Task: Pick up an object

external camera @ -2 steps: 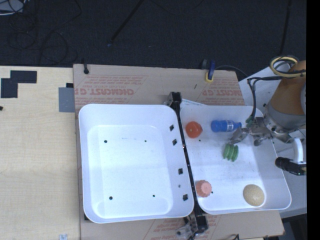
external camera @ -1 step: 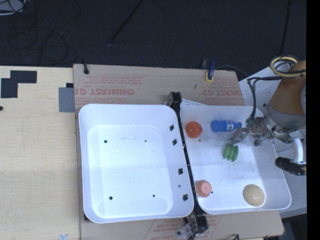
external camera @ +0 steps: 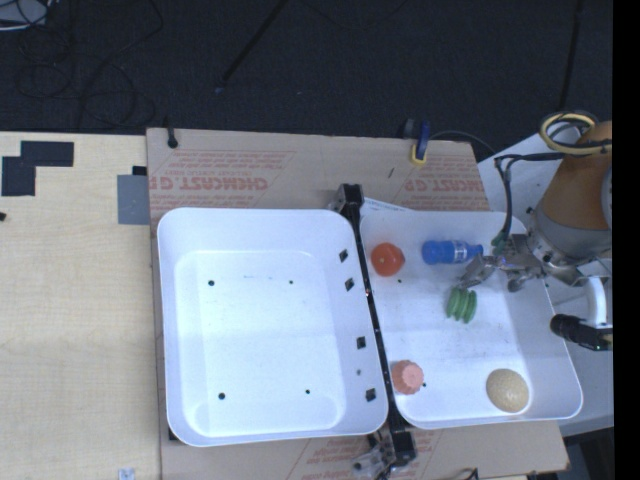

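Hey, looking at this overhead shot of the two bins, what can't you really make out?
- Gripper: too small and blurred in the camera view to tell its finger state, or whether it touches the green object.
- Blue bottle: label too small to read.
- Arm: cut off by the right edge.
- Green object: too small to identify.

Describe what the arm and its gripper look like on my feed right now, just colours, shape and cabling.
The arm's wrist is a rounded grey metal housing topped by an orange band. Yellow and white cable loops sit above the band, and a dark cable hangs down beside it. The two-finger gripper is a small, thin grey metal assembly.
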Robot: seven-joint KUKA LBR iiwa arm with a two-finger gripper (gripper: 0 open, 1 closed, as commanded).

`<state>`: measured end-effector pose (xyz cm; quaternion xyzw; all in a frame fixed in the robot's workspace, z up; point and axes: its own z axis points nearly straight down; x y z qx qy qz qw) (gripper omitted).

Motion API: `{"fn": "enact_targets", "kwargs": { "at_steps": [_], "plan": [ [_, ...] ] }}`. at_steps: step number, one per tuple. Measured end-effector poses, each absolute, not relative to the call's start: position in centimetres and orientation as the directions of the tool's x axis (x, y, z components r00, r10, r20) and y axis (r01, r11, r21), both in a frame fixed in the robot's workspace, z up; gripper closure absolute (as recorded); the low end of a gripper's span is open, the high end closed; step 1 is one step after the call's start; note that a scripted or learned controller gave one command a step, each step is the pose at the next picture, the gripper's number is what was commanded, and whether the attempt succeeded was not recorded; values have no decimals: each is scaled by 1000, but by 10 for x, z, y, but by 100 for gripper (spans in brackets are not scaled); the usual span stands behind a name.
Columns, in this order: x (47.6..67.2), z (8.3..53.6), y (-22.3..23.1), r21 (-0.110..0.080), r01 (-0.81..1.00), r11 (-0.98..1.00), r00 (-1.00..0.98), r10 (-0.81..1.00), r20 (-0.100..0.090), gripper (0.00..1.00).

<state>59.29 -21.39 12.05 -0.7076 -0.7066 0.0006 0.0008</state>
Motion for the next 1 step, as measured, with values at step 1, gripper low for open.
{"fn": "enact_targets", "kwargs": {
  "at_steps": [1],
  "plan": [
    [593, 121, -214, -2, 1000, -1, 1, 1000, 0, 0]
  ]
}}
